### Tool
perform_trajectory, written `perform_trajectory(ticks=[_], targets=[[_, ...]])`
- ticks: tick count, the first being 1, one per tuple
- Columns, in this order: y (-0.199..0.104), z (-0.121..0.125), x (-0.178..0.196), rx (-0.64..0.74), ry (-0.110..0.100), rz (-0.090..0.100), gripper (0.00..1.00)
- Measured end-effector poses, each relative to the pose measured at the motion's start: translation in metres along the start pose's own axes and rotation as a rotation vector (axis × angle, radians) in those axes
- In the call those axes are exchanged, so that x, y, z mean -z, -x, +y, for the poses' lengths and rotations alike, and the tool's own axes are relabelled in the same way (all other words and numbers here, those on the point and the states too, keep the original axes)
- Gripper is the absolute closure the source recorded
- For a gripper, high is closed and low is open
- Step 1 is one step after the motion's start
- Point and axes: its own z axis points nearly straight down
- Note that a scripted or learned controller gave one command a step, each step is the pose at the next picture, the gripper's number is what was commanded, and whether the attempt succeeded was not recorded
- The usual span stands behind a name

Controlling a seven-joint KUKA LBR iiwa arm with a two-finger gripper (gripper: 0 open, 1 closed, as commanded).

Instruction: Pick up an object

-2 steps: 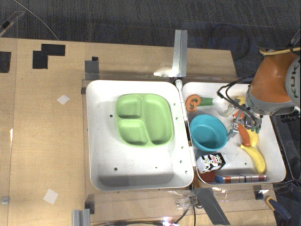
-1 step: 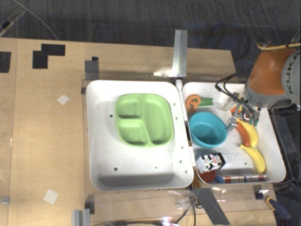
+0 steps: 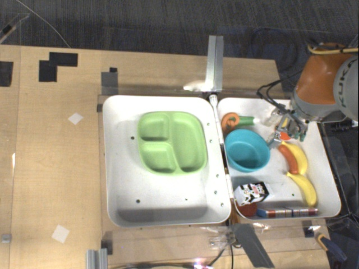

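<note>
Covering the floor behind the wooden bench [image 3: 50, 167] is dark carpet. On the bench, the left bin [image 3: 120, 200] holds a green divided tray [image 3: 171, 142]. In the right bin [image 3: 328, 198] lie a blue bowl [image 3: 247, 150], a carrot [image 3: 231, 120], a banana [image 3: 303, 186] and a small carton [image 3: 251, 193]. Whether the gripper [image 3: 283, 129], low over the right bin's far side beside the bowl, grasps anything, I cannot tell.
</note>
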Motion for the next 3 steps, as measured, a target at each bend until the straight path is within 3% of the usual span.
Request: perform_trajectory(ticks=[1,2,3], targets=[[-0.046,-0.021,-0.002,-0.049,0.009,0.014,0.0],[-0.084,-0.011,0.001,0.079,0.006,0.001,0.0],[-0.14,-0.019,0.011,-0.051,-0.001,-0.039,0.0]])
